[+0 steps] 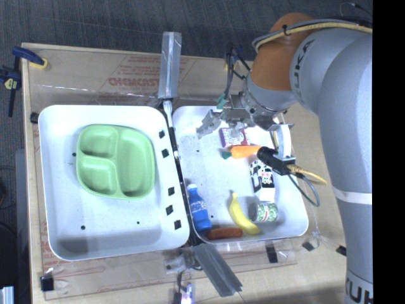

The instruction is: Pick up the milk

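Hovering over the far end of the right bin (291,223), my jaws (235,120) hang above a small purple packet (228,136); from this angle I cannot tell whether they are apart or together. Nothing shows between them.

Just beside the packet lies a carrot (243,151), orange, stretched across the bin floor. The milk (262,177), a small carton with black and white cow patches, lies toward my side of the carrot, near the bin's right wall and partly under a dark cable fitting that sticks out from my wrist. It is apart from my jaws, with the carrot between.

Nearer the front rim sit a green can (266,212) on its side and a banana (240,215) just beside it. A blue bottle (199,209) lies along the wall that divides the bins, and a sausage (224,233) rests against the front rim, touching the banana's end.

The left bin (57,233) holds a green divided plate (116,160). Both bins rest on the worktop (95,75).
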